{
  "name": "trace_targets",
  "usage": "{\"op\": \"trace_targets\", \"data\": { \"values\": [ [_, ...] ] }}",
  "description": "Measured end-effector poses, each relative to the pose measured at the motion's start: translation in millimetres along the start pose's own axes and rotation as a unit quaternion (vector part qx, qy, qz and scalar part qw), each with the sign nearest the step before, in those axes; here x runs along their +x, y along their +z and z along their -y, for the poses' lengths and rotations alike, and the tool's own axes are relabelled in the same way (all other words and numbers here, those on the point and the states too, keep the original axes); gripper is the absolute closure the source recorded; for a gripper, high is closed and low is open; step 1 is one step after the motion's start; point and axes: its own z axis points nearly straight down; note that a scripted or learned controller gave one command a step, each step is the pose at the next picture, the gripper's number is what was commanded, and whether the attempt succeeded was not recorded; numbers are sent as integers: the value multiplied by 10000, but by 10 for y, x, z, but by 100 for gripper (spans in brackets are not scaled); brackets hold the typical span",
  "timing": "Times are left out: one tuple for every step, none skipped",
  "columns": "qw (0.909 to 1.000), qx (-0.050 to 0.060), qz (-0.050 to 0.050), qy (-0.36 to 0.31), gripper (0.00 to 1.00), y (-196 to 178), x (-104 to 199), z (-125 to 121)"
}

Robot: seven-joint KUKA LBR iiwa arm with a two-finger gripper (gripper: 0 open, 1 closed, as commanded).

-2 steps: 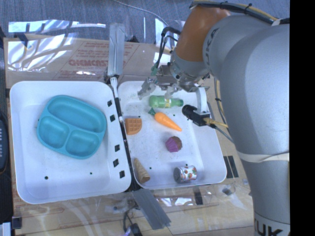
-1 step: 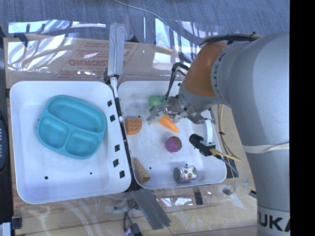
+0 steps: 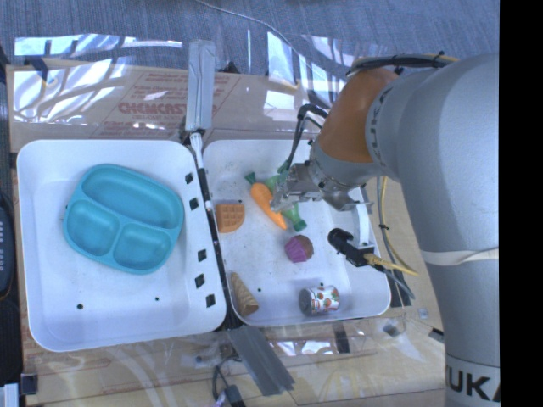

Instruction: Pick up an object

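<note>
carrot point(image 3: 268, 205) partly under gripper point(image 3: 288, 195)

Gripper point(image 3: 287, 195) low, wrist bent, seemingly.

bright, even light; window glare streaks the cardboard point(image 3: 153, 100) behind the bins; picture slightly soft throughout.

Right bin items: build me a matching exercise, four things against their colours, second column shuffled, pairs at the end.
Things:
1. carrot
2. round fruit
3. waffle piece
4. divided plate

Colours:
A. teal blue
B. purple
C. bright orange with a green top
D. tan brown

Pairs: 1-C, 2-B, 3-D, 4-A
</note>
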Motion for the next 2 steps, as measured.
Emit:
{"op": "trace_targets", "data": {
  "values": [
    [10000, 51, -28, 15, 100, 312, 59, -575],
    [10000, 44, -24, 12, 0, 302, 58, -581]
  ]
}}
